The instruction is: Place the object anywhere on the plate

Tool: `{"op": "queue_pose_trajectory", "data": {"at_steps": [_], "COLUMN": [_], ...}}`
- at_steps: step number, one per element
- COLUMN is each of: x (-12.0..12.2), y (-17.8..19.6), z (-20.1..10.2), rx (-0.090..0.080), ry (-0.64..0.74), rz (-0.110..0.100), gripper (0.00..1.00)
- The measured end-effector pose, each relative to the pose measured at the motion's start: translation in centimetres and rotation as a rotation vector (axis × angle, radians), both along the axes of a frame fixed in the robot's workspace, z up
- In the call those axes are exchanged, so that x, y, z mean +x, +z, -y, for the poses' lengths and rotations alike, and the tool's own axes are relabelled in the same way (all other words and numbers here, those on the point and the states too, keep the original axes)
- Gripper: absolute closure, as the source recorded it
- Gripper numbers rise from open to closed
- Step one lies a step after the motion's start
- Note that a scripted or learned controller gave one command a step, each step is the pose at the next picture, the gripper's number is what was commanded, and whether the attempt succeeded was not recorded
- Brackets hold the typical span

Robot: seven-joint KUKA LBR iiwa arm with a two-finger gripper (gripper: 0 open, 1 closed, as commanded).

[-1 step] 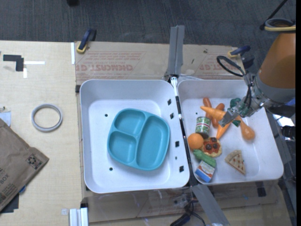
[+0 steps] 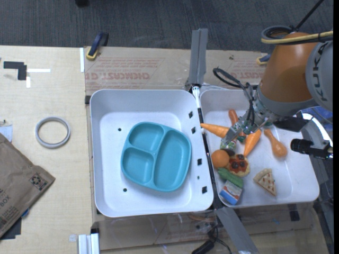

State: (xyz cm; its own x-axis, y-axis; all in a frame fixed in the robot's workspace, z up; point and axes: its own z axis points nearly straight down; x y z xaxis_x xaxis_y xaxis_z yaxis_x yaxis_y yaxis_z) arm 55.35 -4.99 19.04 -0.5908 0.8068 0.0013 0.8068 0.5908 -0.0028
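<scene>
So the blue plate [image 2: 157, 156], the three-compartment kind, sits by itself in the left bin [image 2: 100, 157], tilted a bit relative to the bin walls, with nothing on it. All the toy food is over in the right bin [image 2: 307, 187].

The arm [image 2: 288, 67] comes in from the right with its orange band up top, and the end effector [image 2: 234, 134] is down in the right bin, right in the pile of carrots. There's one carrot [image 2: 214, 129] lying just left of it pointing toward the divider, another carrot [image 2: 252, 141] angled just to its right, and a third one poking up behind it. Honestly I can't tell whether the end effector is apart or together here, it's too small and cluttered, and I can't tell if anything is actually between its tips either.

Other stuff in that bin: an orange ball-shaped fruit [image 2: 220, 157] near the divider, a little tart with berries [image 2: 239, 164] just beside it, a green and white packet thing [image 2: 232, 187] below those near the front wall, a pizza slice [image 2: 265, 181] off to the right, and an orange pear-ish squash thing [image 2: 275, 144] past the carrots.

Out on the surface [image 2: 42, 89] to the left there's a roll of tape [image 2: 53, 132] and a brown cardboard box [image 2: 18, 187] at the edge.
</scene>
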Motion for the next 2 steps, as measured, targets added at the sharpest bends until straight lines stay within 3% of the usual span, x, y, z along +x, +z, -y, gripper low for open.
{"op": "queue_pose_trajectory", "data": {"at_steps": [1, 2], "x": [-0.46, -0.45], "y": [0.05, 0.05], "z": [-5.82, -5.8], "rx": [0.0, 0.0], "ry": [-0.065, -0.065], "rz": [0.001, 0.001], "gripper": [1.0, 0.0]}}
